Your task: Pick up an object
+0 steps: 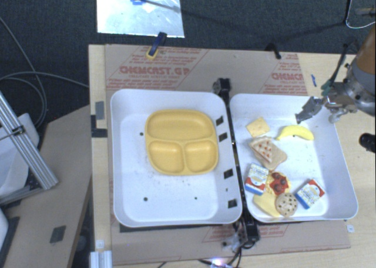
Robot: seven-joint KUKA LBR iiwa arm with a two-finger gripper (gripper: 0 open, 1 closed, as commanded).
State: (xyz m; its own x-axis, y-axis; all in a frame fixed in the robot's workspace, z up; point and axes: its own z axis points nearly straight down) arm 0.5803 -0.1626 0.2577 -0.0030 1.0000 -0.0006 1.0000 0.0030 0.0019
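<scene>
The right bin (335,161) holds several toy foods. A yellow banana (295,133) lies near its back, with a square yellow cracker (258,127) to its left. Below them are a toast slice (268,152), a small carton (256,180), a red piece (278,183), a round cookie (286,203) and a second carton (309,193). My gripper (321,113) hovers over the bin's back right corner, just above and right of the banana. Its fingers (306,112) stand apart with nothing between them, so it is open.
The left bin (126,161) holds a yellow three-compartment plate (181,141). A black divider (226,137) runs between the bins. Cables and a metal frame (23,143) lie off the bench to the left.
</scene>
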